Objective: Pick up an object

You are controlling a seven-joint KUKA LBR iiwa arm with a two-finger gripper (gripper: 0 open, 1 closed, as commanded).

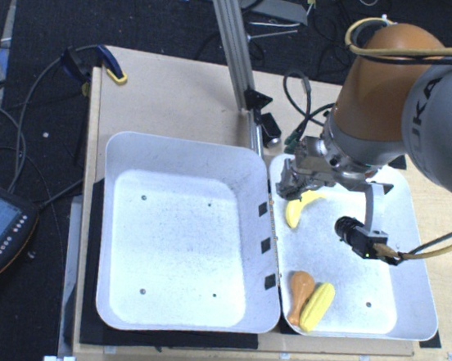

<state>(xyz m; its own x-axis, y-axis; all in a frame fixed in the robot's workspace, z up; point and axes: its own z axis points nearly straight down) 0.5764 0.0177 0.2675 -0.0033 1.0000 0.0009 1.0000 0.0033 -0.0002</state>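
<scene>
— Counted: two shallow white plastic bins (131, 151), three small toys.
— Inside the right bin (411, 282)?
— Yellow banana-shaped toy (294, 212) beneath the hand (299, 179); orange pear-shaped toy (300, 293) touching yellow corn-shaped toy (317, 305) near the front rim.
— Hand clenched?
— Cannot tell.
— Underneath?
— Pale wooden table (178, 103); dark floor with cables.
</scene>
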